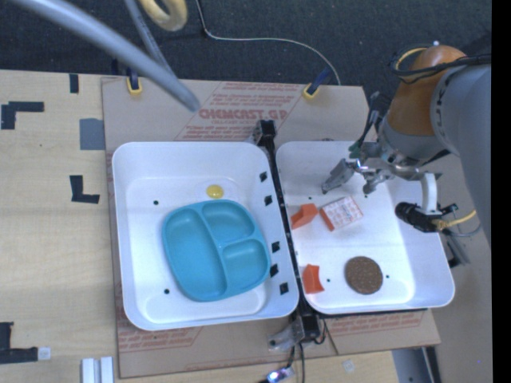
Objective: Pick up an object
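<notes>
- Nearest the lens, the gripper hangs wide open, holding nothing, over the right bin.
- Just below it lies a red-patterned white packet, its long axis slanting up to the right.
- Approach step, likely: next, descend astride the packet's short width, then close.
- Farther out: orange wedge, brown disc, blue tray in the left bin.

The grey arm reaches in from the right, fingers spread apart, holding nothing.
</notes>
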